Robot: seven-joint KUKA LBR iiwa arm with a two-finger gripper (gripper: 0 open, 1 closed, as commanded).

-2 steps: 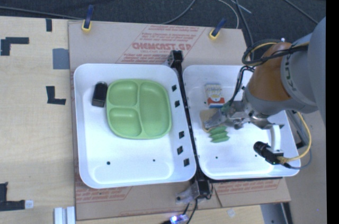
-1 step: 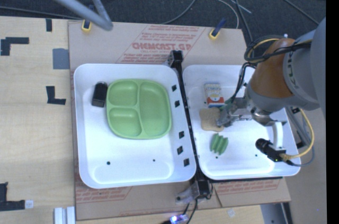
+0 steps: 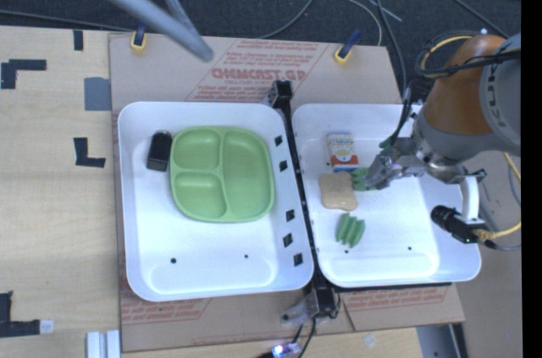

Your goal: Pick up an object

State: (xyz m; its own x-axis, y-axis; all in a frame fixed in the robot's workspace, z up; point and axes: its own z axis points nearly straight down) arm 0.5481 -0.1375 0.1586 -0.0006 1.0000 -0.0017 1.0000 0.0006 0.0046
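In the right bin (image 3: 440,259) my gripper (image 3: 375,176) hangs low, left of the orange-banded wrist (image 3: 457,98). A small green object (image 3: 359,179) sits right at its tip; whether it is held is unclear. Just below and to the left lies a tan, bread-like piece (image 3: 338,195). A small white box with blue and red print (image 3: 340,151) rests above that. A green pod-like item (image 3: 350,229) lies lower in the bin, apart from the gripper.
The left bin (image 3: 140,255) holds a green divided plate (image 3: 223,173) and a black block (image 3: 158,151) at the plate's left. A black divider with clips (image 3: 293,204) runs between the bins. Cables lie behind the bench.
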